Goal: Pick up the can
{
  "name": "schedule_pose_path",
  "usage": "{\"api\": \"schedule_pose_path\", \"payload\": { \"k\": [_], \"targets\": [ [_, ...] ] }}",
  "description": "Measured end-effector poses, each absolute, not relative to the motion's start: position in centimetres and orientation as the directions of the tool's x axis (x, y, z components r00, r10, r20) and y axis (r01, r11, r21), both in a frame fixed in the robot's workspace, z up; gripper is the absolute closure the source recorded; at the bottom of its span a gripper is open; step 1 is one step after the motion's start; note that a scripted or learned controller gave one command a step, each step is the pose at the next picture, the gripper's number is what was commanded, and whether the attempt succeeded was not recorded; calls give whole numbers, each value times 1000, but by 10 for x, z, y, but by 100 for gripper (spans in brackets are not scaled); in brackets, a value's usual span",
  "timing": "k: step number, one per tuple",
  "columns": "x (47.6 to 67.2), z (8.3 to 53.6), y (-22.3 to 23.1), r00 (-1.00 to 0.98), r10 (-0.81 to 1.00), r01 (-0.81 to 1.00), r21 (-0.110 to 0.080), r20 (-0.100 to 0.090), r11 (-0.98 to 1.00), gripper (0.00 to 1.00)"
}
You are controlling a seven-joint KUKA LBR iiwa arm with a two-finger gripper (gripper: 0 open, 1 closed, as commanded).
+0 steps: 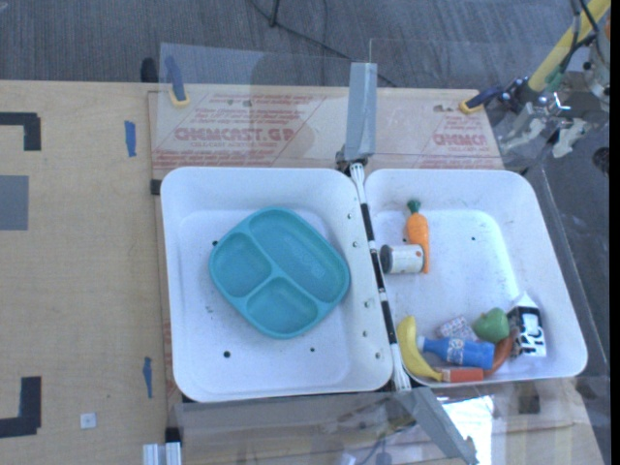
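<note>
The can (403,258) is a small white cylinder lying on its side in the right bin (484,231), close to the divider between the bins. Its dark end faces left. A toy carrot (417,229) lies just behind it, nearly touching. Nothing covers the can from above.
A teal divided plate (279,271) fills the middle of the left bin (194,201). At the right bin's front lie a banana (415,349), a blue bottle (455,350), a green toy (492,323) and a black-and-white carton (529,330). Yellow cables and clamps (542,105) sit beyond the back right corner.
</note>
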State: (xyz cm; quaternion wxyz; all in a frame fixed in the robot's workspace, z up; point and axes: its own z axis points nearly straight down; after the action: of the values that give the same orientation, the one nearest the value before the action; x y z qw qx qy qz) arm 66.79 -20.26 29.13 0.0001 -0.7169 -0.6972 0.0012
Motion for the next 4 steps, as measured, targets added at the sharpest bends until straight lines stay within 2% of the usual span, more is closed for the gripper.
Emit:
{"api": "schedule_pose_path", "payload": {
  "k": [1,2,3,4],
  "targets": [
    [666,166,-160,111,994,994,-8,0,-111,0],
    [668,422,-139,147,989,989,-3,-2,-147,0],
    [607,298,-134,201,980,979,-7,-2,-201,0],
    [664,92,-164,-9,1000,1000,-4,1,9,0]
  ]
}}
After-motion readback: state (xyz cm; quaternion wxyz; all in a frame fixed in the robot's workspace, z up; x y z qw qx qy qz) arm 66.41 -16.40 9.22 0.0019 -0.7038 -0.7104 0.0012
